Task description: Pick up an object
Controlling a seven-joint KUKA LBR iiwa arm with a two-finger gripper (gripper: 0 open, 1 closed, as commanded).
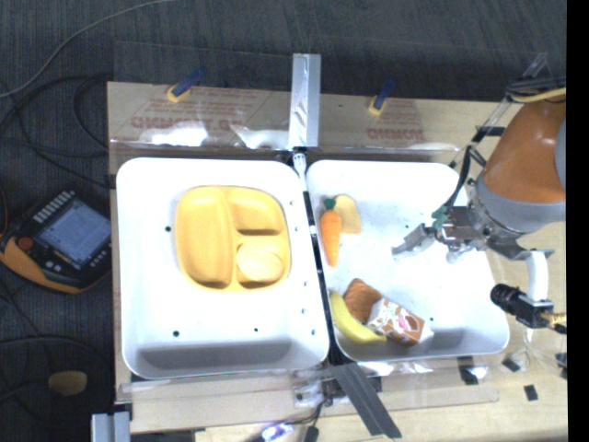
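Observation:
In the right bin point(405, 178) a carrot point(329, 233) lies along the left wall, with a pale yellow piece point(348, 213) just to its right. A banana point(348, 320), a brown bun-like piece point(361, 297) and a small printed carton point(398, 323) crowd the front left corner. My gripper point(431, 246) hangs over the right middle of this bin, open. Nothing sits between its fingers point(408, 244). It is well right of the carrot and above the carton, touching neither.
The left bin point(147, 247) holds a yellow divided tray point(230, 236). A metal divider point(305, 109) rises between the bins at the back. A handheld pendant point(60, 242) lies off the bench to the left.

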